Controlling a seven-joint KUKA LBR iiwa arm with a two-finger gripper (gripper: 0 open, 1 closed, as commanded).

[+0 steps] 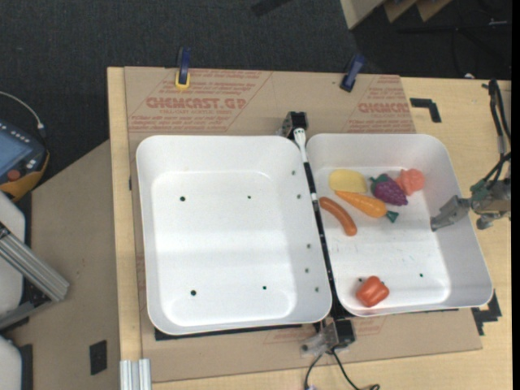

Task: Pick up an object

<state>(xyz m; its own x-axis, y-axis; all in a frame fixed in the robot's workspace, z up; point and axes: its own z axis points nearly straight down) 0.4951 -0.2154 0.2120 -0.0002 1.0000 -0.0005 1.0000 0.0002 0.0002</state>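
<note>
Two shallow white bins sit side by side on a cardboard-covered counter (244,96), seen from above at a slant. The left bin (162,218) shows its bare white floor marked by four small dark dots. The right bin (439,258) holds a scatter of toy food. Near its far edge lie a pale yellow piece (348,180), an orange carrot (362,204) just in front of it, a purple bunch of grapes (389,190) touching the carrot's thick end, and a pink-orange piece (411,179) just beside the grapes toward the bin's right wall. A reddish-brown sausage (339,215) lies at a slant close to the bin's left wall, its upper end near the carrot's tip. A red pepper-like piece (372,291) rests alone near the bin's near edge, well apart from the others.

The gripper (448,214) enters at the right bin's right wall, a grey finger slanting down over the rim toward the bin floor; nothing is seen between its fingers, and whether they are spread or closed cannot be told from this angle. It is apart from all the toy pieces, the pink-orange one being nearest.

Two blue clamps (184,66) pin the cardboard at the counter's far edge, and a cable (325,368) trails off the near edge.
</note>
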